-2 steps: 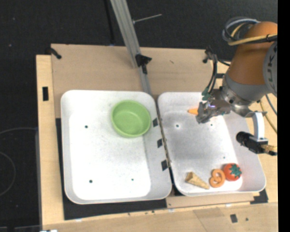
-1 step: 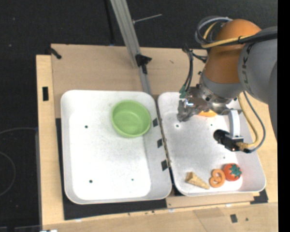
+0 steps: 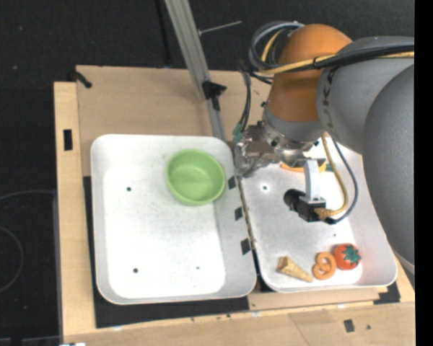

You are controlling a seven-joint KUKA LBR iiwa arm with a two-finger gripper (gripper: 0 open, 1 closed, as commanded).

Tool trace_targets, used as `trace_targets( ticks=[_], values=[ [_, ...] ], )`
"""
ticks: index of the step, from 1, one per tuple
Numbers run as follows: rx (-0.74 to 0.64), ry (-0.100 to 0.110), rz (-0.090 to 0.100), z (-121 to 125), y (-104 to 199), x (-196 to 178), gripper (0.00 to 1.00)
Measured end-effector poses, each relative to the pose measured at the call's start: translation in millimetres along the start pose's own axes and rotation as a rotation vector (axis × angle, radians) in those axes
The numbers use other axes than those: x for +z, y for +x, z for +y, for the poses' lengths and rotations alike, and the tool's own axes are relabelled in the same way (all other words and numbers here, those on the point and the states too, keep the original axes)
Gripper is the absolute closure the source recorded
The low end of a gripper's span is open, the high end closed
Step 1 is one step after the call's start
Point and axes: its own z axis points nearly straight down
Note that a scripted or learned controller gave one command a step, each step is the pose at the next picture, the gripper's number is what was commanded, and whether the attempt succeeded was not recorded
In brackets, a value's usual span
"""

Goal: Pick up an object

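Camera view: gripper over bin divider, grip state unclear; may descend on rim, missing bowl left.

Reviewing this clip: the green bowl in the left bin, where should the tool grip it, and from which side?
Probably the rim, from straight above. The green bowl sits upright, mouth open to the camera, so one finger could go inside and one outside its thin wall. The rim's left or near side looks best: the white left bin is bare there, while the far-right side crowds the bin wall.
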Motion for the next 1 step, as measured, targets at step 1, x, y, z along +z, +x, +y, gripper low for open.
trace_targets(
  ticks=[1],
  values=[
    [0.001, 0.0, 0.0, 5.8, 44.9, 4.2, 1.0]
  ],
)
